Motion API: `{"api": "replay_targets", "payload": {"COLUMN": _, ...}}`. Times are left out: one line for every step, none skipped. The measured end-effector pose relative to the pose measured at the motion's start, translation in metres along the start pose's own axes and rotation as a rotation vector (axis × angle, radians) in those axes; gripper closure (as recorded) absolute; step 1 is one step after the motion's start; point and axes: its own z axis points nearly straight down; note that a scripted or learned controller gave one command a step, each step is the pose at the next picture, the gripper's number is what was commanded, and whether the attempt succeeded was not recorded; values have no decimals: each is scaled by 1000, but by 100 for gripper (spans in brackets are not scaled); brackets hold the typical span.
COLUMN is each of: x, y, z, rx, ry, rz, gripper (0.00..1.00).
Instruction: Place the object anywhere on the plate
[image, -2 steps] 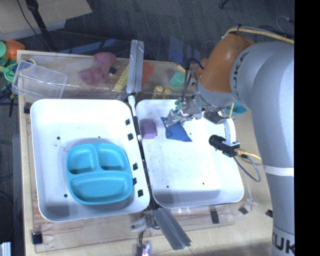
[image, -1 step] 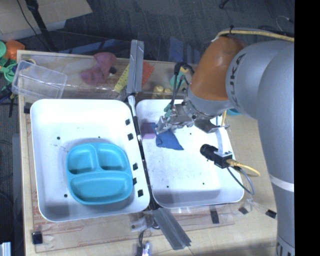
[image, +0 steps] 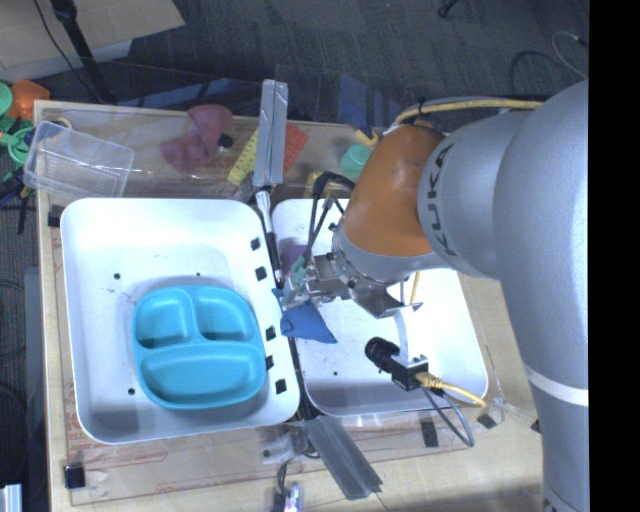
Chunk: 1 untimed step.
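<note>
Gripper (image: 297, 293), finger state indiscernible, hangs low at the left edge of the right bin (image: 455, 340), beside the divider. A blue object (image: 307, 325) lies just beneath it. Blue plate (image: 198, 346) occupies the left bin (image: 90, 270), with open floor around.

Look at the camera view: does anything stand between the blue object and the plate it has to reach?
The blue object lies in the right bin, at its left edge under the gripper. The blue plate sits in the left bin. Between them stand only the two bins' adjoining walls, with black clips along them; the object must be lifted over.
</note>
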Motion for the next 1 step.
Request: {"api": "replay_targets", "payload": {"x": 42, "y": -28, "z": 0, "rx": -1, "ry": 0, "rz": -22, "gripper": 100}}
